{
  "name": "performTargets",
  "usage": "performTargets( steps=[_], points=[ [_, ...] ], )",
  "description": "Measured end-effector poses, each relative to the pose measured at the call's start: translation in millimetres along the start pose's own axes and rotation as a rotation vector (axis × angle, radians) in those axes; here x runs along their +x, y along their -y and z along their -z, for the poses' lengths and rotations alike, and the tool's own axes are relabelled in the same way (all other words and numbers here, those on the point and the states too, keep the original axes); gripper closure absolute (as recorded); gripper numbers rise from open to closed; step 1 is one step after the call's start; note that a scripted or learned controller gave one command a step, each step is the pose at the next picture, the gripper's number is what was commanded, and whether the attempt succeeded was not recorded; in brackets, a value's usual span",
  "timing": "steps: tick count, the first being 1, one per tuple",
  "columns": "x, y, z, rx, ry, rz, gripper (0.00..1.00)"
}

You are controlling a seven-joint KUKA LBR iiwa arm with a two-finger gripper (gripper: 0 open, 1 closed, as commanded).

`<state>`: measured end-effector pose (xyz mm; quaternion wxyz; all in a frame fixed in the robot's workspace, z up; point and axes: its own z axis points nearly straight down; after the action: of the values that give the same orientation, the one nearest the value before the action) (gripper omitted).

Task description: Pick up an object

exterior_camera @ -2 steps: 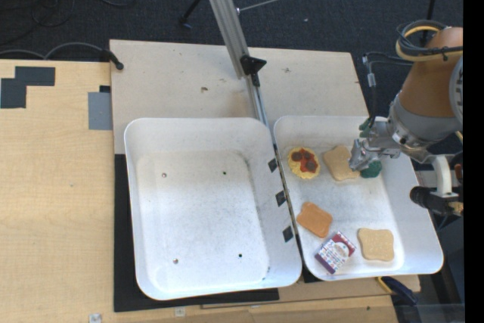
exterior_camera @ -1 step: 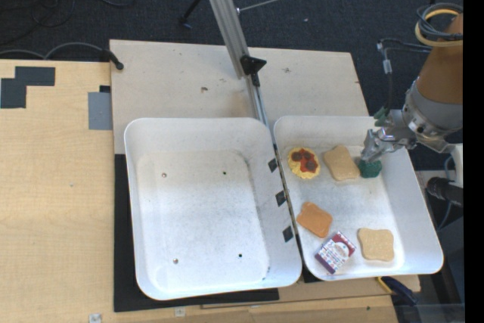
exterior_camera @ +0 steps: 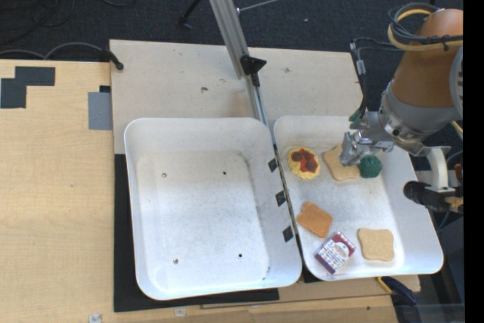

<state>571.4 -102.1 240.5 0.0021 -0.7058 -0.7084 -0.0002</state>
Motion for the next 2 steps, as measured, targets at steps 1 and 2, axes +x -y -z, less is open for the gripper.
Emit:
performTargets(
  steps=[1, 2],
  points=[
    [50, 12, -13, 0.003, 0.0, 0.0, 1.0],
    [99, 21, -4, 0.001, 0.001, 0.0, 1.0]
  ],
)
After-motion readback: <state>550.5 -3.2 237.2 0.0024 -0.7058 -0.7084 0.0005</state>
